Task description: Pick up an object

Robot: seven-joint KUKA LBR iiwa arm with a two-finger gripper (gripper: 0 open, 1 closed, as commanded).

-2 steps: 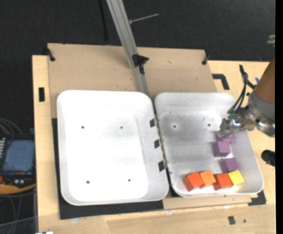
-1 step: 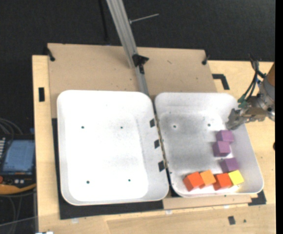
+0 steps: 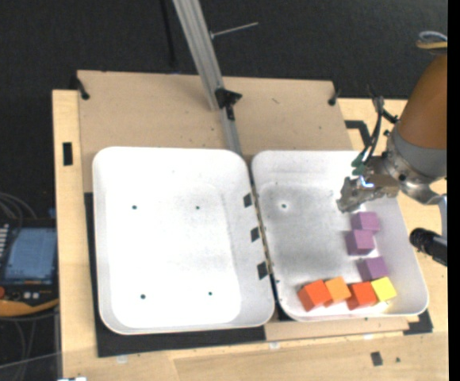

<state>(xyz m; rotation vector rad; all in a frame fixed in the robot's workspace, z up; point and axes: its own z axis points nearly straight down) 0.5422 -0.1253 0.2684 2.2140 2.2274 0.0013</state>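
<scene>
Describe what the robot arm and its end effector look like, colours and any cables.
The arm has an orange band above a grey wrist section. Thin dark cables loop along its left side. The end effector is small, metallic grey, with a greenish patch near its mount.

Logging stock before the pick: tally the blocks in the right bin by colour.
Purple blocks: 3
Orange blocks: 3, in differing orange shades
Yellow block: 1
Total: 7, all in the right bin
</scene>
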